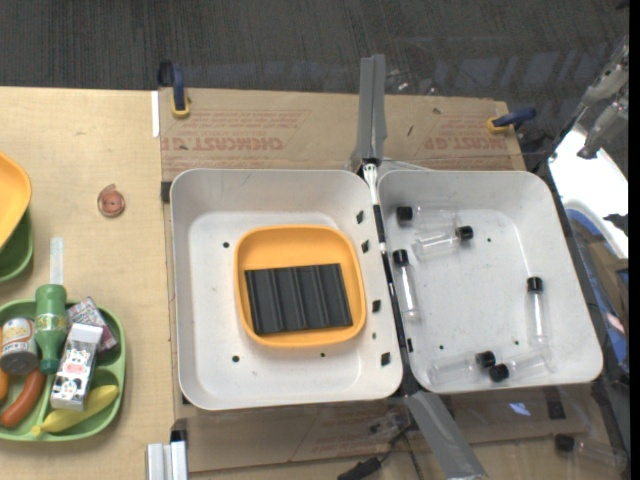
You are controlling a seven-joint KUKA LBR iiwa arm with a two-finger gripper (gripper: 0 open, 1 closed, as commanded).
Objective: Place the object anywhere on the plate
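Observation:
An orange, rounded-square plate (296, 237) lies in the left white bin (205, 298). A dark grey ridged slab (299, 299) rests flat on the plate and covers most of its middle and front. In the right white bin (560, 268) lie several clear tubes with black caps. One tube (442, 238) is near the back, one (537, 313) is by the right wall, one (406, 283) is along the left wall, and two lie at the front (478, 367).
A green tray (108, 388) with toy food and bottles sits on the wooden table at lower left, with a yellow bowl (10, 203) behind it. A small pink disc (111, 202) lies on the table. Clamps (177, 96) (510, 120) hold the cardboard under the bins.

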